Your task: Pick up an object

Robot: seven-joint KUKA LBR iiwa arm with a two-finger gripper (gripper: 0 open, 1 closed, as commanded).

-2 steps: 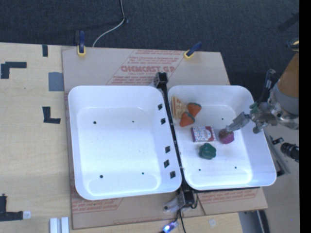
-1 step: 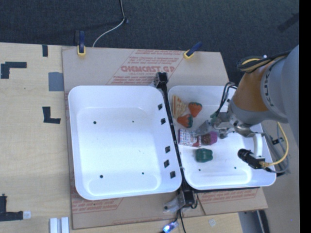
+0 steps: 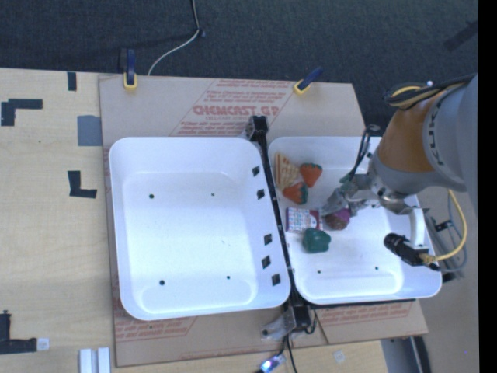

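The right bin holds several small objects along its left side: a pizza-slice toy, an orange-red strawberry-like piece, a small red-and-green item, a patterned packet and a dark green lump. A dark maroon object lies just right of the packet. My gripper hangs low over the middle of this bin, directly above the maroon object, with its tips touching or nearly touching it. The grey arm with its orange band reaches in from the right.
The left bin sits beside the right one, split from it by a black divider. Both rest on a cardboard sheet held by clamps. A black fitting and yellow cable hang off the arm over the right bin's right side.
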